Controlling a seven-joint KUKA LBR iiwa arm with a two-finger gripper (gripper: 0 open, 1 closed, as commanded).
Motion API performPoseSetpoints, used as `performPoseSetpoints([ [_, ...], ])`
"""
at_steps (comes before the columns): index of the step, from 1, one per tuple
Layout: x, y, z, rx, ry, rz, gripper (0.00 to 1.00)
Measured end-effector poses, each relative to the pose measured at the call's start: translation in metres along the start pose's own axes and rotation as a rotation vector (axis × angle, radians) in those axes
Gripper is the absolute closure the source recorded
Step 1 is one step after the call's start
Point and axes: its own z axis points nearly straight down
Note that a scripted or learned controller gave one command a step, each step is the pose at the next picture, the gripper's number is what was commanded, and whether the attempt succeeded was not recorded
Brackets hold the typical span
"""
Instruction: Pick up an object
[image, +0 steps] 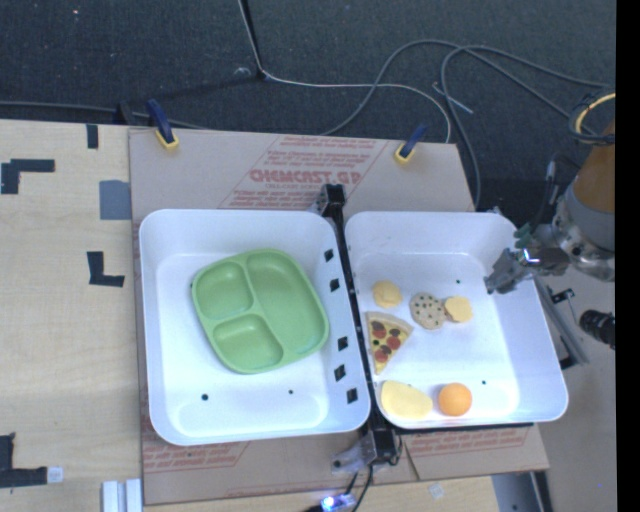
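Observation:
The right bin (500, 240) holds several toy foods: a small yellow round piece (387, 294), a chocolate-chip cookie (427, 310), a tan piece (458, 309) touching the cookie, a pizza slice (385, 338), a pale yellow lump (406, 400) and an orange ball (455, 399). My gripper (505, 275) hangs over the bin's right rim, to the right of the tan piece and apart from it. Nothing shows between its fingers. Its dark fingers point down and left, too small to read.
A green divided plate (260, 310) lies in the left bin (160, 300). A black divider with clips (340, 300) runs between the bins. Cables (420, 70) cross the dark floor behind the cardboard base. The arm's orange band (600, 180) sits at the right edge.

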Motion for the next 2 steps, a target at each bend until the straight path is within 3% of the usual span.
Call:
performPoseSetpoints([
  [1, 0.000, 0.000, 0.001, 0.005, 0.001, 0.001, 1.00],
  [2, 0.059, 0.004, 0.013, 0.007, 0.002, -0.003, 1.00],
])
